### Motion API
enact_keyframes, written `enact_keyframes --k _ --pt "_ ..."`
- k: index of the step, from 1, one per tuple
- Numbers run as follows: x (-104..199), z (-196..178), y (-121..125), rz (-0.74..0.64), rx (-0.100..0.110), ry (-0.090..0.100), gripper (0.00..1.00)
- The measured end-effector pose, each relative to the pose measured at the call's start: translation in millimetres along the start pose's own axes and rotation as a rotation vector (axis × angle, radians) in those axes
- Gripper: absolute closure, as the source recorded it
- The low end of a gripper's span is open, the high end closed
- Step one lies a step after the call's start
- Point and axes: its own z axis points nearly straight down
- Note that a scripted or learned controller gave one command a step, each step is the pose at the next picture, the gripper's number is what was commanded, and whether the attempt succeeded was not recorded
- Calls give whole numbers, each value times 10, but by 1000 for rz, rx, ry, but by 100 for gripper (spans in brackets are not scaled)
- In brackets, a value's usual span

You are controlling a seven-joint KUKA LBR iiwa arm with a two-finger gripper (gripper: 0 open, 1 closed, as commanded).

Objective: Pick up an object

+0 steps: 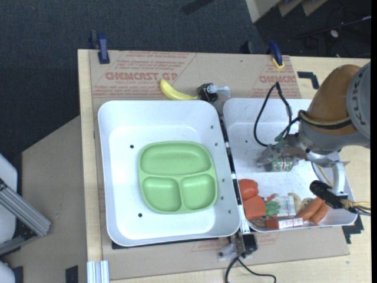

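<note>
so the arm (339,108) comes in from the right side, grey with that orange band, and it's bent down over the right bin (247,119). the gripper (277,158) sits low in the middle of that bin, and there's something greenish with a label right at its tip, looks like a small can (283,164) lying on its side. honestly can't tell how far the hand is open or whether it actually has hold of the can, the wrist and cables cover most of that spot.

the rest of the stuff in the right bin is bunched along the near edge: a red-orange block (252,205) with a rounder red piece just behind it, then a jumble of small packaged items (285,208) to its right, and an orange carrot-ish thing (315,211) at the near right corner. there's a black part of the arm's gear hanging right over that corner.

the left bin (118,158) has a light green divided tray (177,177) sitting flat in the middle, three compartments, one long at the far side and two smaller on the near side.

outside the bins, a banana (175,91) lies on the cardboard sheet (141,69) just past the far edge of the left bin. a blue clamp (101,46) and a yellow-tipped clamp (275,55) pin the cardboard at the far edge.
</note>
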Motion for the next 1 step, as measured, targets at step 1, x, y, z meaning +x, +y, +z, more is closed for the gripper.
enact_keyframes --k 1 --pt "913 -898 472 -12 -13 0 100"
